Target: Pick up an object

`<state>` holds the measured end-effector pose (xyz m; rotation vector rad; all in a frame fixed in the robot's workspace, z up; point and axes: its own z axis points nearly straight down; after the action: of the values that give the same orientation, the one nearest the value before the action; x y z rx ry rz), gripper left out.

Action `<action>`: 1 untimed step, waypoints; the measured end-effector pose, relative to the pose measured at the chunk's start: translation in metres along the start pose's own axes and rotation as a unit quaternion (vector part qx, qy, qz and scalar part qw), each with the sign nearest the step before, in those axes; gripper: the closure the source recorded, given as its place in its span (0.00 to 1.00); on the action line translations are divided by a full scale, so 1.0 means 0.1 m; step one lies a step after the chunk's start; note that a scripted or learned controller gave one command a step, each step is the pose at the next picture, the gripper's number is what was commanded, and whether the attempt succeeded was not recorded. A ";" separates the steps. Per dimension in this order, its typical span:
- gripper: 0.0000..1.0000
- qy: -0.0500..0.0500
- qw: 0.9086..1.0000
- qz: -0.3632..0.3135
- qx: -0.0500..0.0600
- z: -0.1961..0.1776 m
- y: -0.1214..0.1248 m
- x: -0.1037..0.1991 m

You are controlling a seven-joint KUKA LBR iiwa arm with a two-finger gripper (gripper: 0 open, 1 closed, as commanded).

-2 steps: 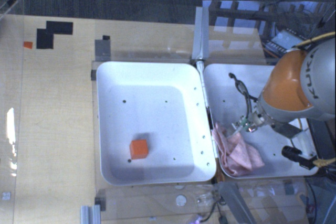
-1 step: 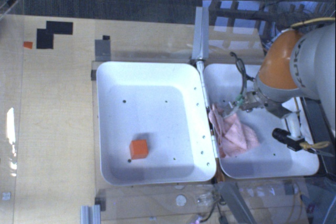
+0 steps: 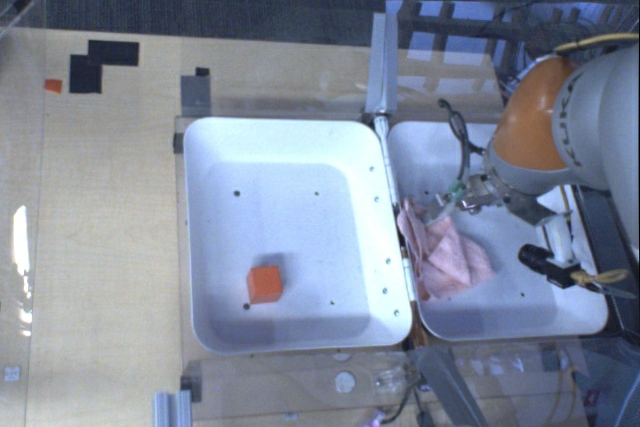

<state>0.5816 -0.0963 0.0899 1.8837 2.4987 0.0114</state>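
Grasp step: gripper (image 3: 447,205) over crumpled pink cloth (image 3: 445,258) at right white bin's (image 3: 520,315) left wall, finger state can't tell; next needs firm pinch + lift.

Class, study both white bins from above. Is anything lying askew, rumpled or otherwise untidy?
Yes. The pink cloth in the right bin lies crumpled, bunched against the wall it shares with the left bin. The orange block in the left bin just sits slightly turned. Nothing looks spilled or broken.
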 end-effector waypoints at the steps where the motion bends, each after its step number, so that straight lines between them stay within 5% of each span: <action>1: 0.00 -0.001 1.000 -0.029 -0.001 -0.02 -0.83 -0.06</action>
<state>0.5036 -0.1247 0.0907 1.8093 2.5491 0.0106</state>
